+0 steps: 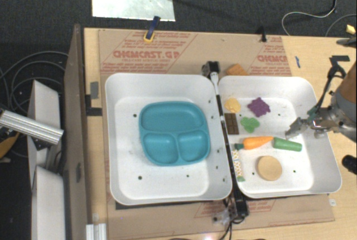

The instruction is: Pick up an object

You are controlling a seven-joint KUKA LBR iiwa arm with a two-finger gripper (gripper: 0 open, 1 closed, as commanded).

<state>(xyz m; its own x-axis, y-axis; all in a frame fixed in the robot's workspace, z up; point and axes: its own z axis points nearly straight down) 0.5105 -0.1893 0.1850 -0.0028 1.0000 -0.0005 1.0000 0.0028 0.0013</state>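
The right bin (pixel 321 166) holds the candidate objects; the left bin (pixel 120 177) holds a teal divided plate (pixel 174 132). The claw (pixel 295 128) hangs over the right bin's right side, just above the far end of a green cucumber-shaped piece (pixel 287 145); whether it is open or closed cannot be told from this view, and nothing is seen gripped in it. The green piece lies flat, its left end close to an orange carrot (pixel 257 143), with a tan disc (pixel 269 168) just nearer. Farther left lie a purple cluster (pixel 258 106), a small green piece (pixel 249 124), a yellow piece (pixel 232 105) and a brown bar (pixel 230 123) against the dividing wall. By appearance these are toy foods, judged light, rigid and smooth-skinned, therefore liable to slip or roll under pinch. Recommended grasp for the green piece: across its short axis at mid-length, clear of the carrot. The disc, lying flat, offers little edge; its grasp is judged less reliable.
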